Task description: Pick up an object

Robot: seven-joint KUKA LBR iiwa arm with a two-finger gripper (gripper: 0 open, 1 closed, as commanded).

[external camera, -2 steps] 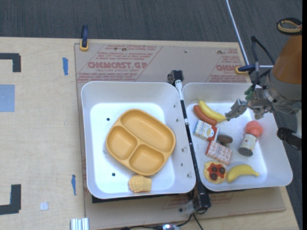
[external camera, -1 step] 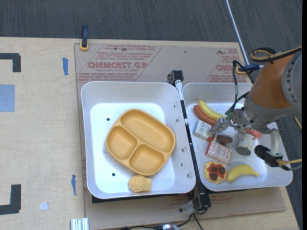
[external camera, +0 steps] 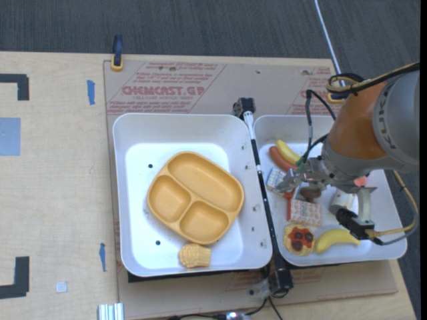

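The tool (external camera: 297,182) sits low in the right bin (external camera: 393,249) over a jumble of toy food, right by a red-and-white patterned packet (external camera: 305,212) lying flat mid-bin, between a hot dog (external camera: 283,157) and a little pizza (external camera: 299,239) with a yellow banana (external camera: 335,240) beside it.

Grey rounded arm (external camera: 400,115), smooth and matte, with a broad orange band (external camera: 355,133) above the wrist. Black cables looped along the orange section, a yellow-ringed bundle (external camera: 341,82) near its top. Darker metallic wrist hardware below, ending in a small pincer (external camera: 298,179). White block (external camera: 357,202) with a black cable trailing off beside it.
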